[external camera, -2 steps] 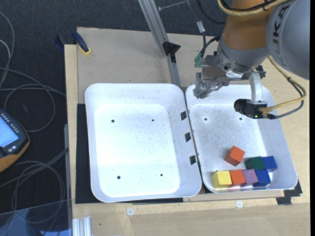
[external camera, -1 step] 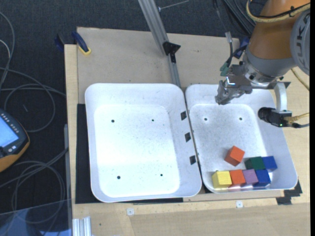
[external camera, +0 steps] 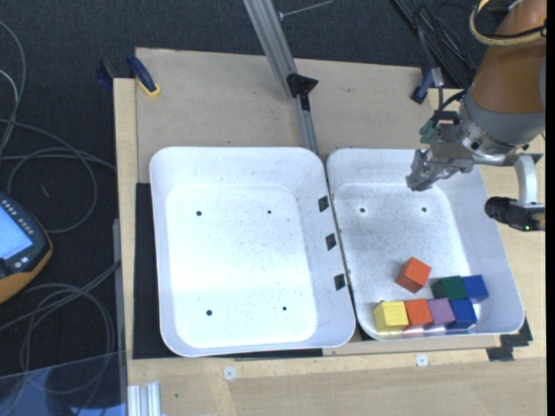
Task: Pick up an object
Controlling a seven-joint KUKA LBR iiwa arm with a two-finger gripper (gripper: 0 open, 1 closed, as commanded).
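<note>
Grey metal marks the two-finger gripper (external camera: 420, 180), which you see poised over the far part of the right-hand shallow white plastic bin (external camera: 490, 258), its tips pointing down and toward the left; whether they are spread or closed you cannot tell at this angle, and nothing is visible between them. Behind the gripper, note the grey wrist and the orange band of the arm (external camera: 512, 59) reaching in from the right. Well apart from the gripper, near the bin's front edge, you find the blocks: an orange wooden cube (external camera: 414, 274) lying tilted and alone, and just in front of it a tight cluster made up of a yellow cube (external camera: 390, 315), a second orange cube (external camera: 418, 312), a purple cube (external camera: 440, 310), a dark green cube (external camera: 449, 288) and two blue cubes (external camera: 473, 287), the nearer one (external camera: 463, 314) touching the purple. To your left lies the second shallow white bin (external camera: 234, 250), edge to edge with the first. Both bins rest on a pale wooden bench (external camera: 217, 102), with a grey metal rail (external camera: 273, 42) running diagonally across its far side.
</note>
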